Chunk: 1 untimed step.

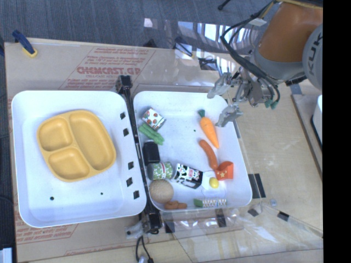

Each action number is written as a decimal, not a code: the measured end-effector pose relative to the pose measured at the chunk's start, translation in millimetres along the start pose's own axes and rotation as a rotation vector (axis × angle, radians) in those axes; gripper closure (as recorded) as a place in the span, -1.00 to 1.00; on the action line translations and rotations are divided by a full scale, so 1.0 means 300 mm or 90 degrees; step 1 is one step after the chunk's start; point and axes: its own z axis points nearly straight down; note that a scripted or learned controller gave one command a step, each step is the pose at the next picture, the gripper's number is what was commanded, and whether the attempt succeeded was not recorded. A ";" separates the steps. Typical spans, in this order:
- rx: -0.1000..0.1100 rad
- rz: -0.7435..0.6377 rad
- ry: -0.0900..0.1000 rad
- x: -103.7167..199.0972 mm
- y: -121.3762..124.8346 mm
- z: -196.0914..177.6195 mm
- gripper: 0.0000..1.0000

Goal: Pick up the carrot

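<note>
White plastic forms both shallow bins we see on the bench. In the left bin (22,163) lies a yellow divided plate (75,144) with three compartments, and we see nothing resting on it. The right bin (181,100) carries the clutter. The carrot (209,130) lies in its upper right part, orange with a small green top pointing up and away, tilted so its tip runs down toward the right wall. Just below it, nearly touching its tip, lies a slim orange-red piece (208,153), and below that a red block (225,170) beside a small yellow item (213,183). Along the left side of this bin we find a small patterned box (153,118), a green pod-like piece (151,134), a dark block (151,153), a green-dotted can (162,171) on its side, and a black-and-white cow-patterned carton (189,176) next to it. Near the front wall sit a round tan ball (161,190), a small brown piece (175,205) and a pale ridged item (210,203).

The gripper (231,100) hangs over the upper right corner of the right bin, just beside the carrot's top end, and we see nothing between its fingers. They look spread apart, one finger (218,87) up by the back rim and the other nearer the carrot. Behind it the arm (288,29) rises with its orange band, cables looping around the wrist. A blue and yellow clamp (24,43) sits at the bench's far left corner.
</note>
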 end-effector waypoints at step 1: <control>-0.005 -0.086 0.008 -0.006 -0.002 0.511 -1.00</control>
